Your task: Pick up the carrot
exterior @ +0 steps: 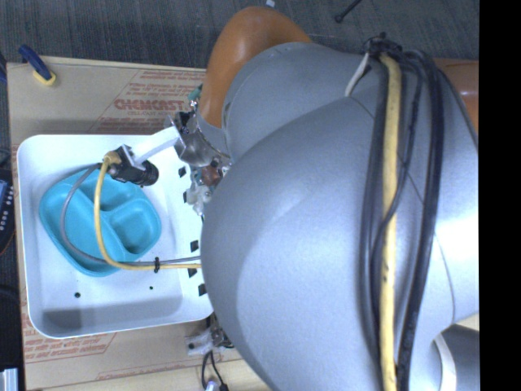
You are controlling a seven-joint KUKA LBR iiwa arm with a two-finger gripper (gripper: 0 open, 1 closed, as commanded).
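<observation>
- Much of the bench is masked by the arm [326, 218], which is nearest the camera. Whatever lies under it cannot be checked. Risk: a grasp gets accepted or rejected with no visual proof.
- Carrot: its place cannot be told from this angle. It is judged to lie somewhere under the arm or wrist. Risk: a descent is made on a stale or wrong target.
- Gripper [198, 157] is seen low at the right side of the white bin [106, 304], near the blue dish [122, 218]. How far it is opened cannot be told, nor whether anything is held. Risk: a close on air, or on the wrong item, goes unnoticed and a lift is made with nothing.
- Blue dish is set in the bin's left half, near the wrist hardware. Risk: its rim is clipped or dragged if the wrist is swung left. The carrot could then be knocked aside or wedged against the bin wall.
- Bin floor and wall: a hard contact is likely if the depth is misjudged.
- Cardboard sheet [138, 96] is laid under the bin. No fixing is seen. Risk: the bin is slid by a side push and later targets are thrown off.
</observation>
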